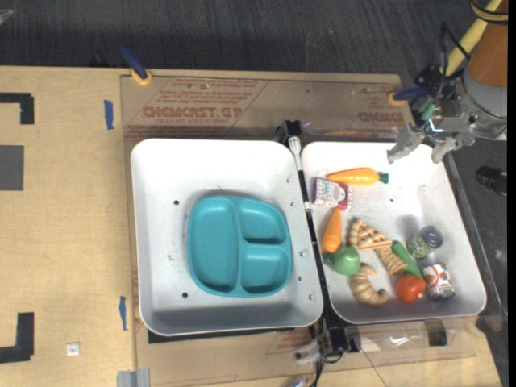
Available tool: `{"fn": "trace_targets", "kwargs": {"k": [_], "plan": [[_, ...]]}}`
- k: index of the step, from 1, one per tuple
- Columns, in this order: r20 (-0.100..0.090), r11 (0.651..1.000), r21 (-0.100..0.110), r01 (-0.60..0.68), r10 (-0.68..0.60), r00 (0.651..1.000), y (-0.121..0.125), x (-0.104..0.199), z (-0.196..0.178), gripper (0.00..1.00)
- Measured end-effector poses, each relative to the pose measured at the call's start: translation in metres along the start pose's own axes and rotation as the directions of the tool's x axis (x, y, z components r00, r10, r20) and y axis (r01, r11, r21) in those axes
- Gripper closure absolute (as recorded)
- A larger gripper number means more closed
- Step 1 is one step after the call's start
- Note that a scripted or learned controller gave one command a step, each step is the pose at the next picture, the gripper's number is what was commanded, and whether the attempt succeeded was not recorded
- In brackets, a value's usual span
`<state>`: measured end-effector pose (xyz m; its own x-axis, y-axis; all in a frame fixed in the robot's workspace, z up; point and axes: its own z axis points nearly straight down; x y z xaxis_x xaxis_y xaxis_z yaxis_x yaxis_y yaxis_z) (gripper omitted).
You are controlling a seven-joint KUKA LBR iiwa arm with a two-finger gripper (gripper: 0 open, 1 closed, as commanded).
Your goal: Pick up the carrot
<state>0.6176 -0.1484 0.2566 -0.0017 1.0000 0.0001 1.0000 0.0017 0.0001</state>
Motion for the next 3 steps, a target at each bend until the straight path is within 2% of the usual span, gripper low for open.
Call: {"fn": "trace_targets", "kwargs": {"k": [1,2,3], "plan": [[-0.003,1.000,0.009,0.024,-0.024,1.000,-0.012,0.051,0.135,0.00],[-0.009,0.999,0.036,-0.028,0.028,1.000,0.043,0.051,0.165,0.00],[-0.003,0.999,0.032,-0.027,0.027,1.000,0.045,0.049,0.152,1.00]]}}
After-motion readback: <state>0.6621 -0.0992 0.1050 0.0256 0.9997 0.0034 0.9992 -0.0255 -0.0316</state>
